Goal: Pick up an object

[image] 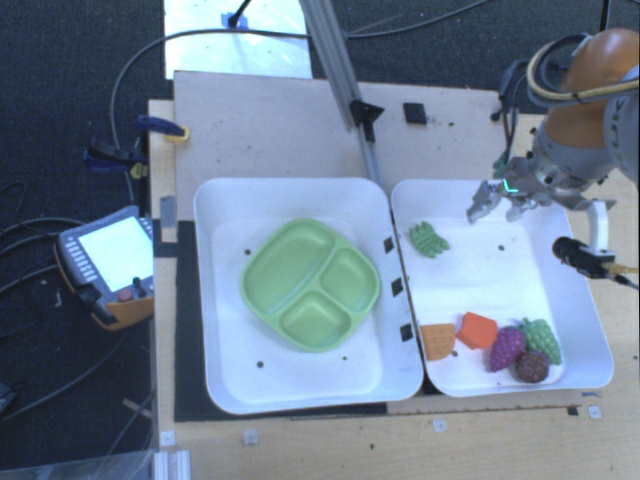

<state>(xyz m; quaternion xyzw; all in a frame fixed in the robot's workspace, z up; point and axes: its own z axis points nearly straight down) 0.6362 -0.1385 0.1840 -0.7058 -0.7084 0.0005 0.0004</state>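
Observation:
My gripper (500, 203) hangs over the far part of the right bin (575, 298), its two fingers spread open with nothing between them. A small green bumpy toy (428, 239) lies to its left and a little nearer the front, apart from the fingers. Along the right bin's front lie a tan cracker-like piece (437, 341), an orange block (478, 330), a purple grape bunch (507, 347), a green grape bunch (542, 338) and a dark round piece (532, 368).
The left bin (225, 368) holds a green divided plate (310, 284). A metal pole (335, 58) slants across the back of the bench. A handheld pendant (108, 265) lies off the bench at the left. A black cylinder (583, 256) sticks out by the arm's wrist.

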